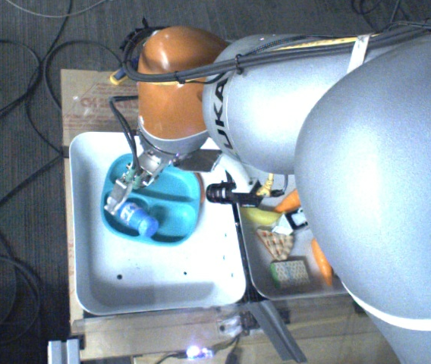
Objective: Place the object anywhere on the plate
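A blue plate point(176, 203) lies in the left white bin point(94, 264), toward its far side. On the plate's near-left part rests a small blue bottle-like object point(141, 221) with a pale label, lying on its side. My gripper point(121, 197) reaches down and to the left from the orange wrist band point(171, 89), and its tip is right at the object's upper-left end, over the plate. From this angle I cannot make out whether the object is clamped or merely lies under the tip. The large grey arm covers the view's right side.
The right bin point(265, 287) holds several items: a yellowish piece point(259, 217), a waffle-patterned piece point(276, 241), a grey-green block point(290, 270) and an orange carrot point(322, 261). A black fitting point(229, 194) sticks out over the divide between the bins.
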`<state>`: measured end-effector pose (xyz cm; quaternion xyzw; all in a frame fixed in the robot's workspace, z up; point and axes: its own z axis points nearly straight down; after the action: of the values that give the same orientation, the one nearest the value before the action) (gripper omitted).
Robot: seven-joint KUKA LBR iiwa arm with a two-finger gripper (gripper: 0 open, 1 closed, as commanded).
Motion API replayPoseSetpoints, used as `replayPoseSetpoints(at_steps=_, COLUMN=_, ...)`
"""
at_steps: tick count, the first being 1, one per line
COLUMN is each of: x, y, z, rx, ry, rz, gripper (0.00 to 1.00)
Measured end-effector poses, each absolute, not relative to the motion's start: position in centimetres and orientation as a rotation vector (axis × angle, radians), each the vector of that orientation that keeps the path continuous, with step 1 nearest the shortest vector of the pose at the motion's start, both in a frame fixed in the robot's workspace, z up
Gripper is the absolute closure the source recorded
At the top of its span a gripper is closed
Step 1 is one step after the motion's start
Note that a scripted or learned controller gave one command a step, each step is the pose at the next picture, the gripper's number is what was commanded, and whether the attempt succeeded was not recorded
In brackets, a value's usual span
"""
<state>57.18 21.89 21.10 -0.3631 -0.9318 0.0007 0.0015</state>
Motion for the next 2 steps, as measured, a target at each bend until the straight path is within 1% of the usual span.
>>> replayPoseSetpoints(at_steps=2, x=57.18, y=21.89, z=21.10, rx=-1.140, ry=-2.925, rz=0.002, gripper=0.00)
